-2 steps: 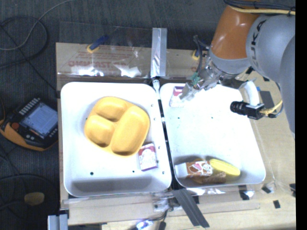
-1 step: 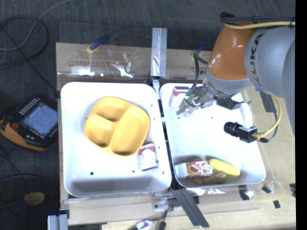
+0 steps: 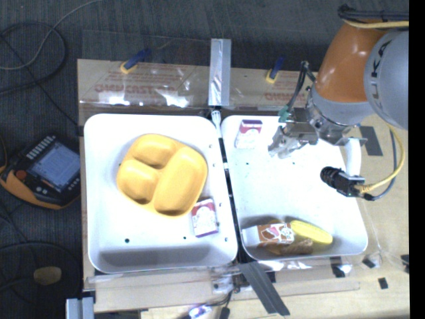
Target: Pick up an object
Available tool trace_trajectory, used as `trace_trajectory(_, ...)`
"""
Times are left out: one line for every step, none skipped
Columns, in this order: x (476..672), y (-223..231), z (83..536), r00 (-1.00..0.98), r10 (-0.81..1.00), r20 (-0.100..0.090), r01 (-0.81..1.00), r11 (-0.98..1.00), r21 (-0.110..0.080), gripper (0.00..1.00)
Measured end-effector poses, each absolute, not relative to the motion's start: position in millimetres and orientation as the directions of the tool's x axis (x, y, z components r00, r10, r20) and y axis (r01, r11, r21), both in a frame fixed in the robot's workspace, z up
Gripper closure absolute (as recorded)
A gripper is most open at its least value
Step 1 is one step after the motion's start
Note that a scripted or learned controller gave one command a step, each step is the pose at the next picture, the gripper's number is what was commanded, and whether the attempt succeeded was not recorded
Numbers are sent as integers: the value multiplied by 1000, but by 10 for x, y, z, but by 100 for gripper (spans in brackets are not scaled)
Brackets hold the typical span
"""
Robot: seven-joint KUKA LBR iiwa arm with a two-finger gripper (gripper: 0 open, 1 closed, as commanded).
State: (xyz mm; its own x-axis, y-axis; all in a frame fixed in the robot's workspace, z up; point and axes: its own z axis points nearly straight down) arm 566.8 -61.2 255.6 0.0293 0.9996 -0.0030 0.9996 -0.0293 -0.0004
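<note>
My gripper hangs over the upper middle of the right bin, its fingers pointing down-left with nothing visible between them. A small white and maroon carton lies just left of it, in the bin's upper left corner. At the bin's front edge lie a yellow banana-like object and a brown packaged item, side by side. In the left bin sit a large yellow bun-shaped object and another small white and maroon carton near its right wall.
A black cylindrical piece with a yellow cable sticks out below the wrist over the right bin. A handheld pendant lies on the floor left of the bench. Clear plastic sheeting with clips lines the back edge.
</note>
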Motion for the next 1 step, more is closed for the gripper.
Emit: trace_trajectory(5668,-612,2555,30,1000,-3,1000,-30,-1,0)
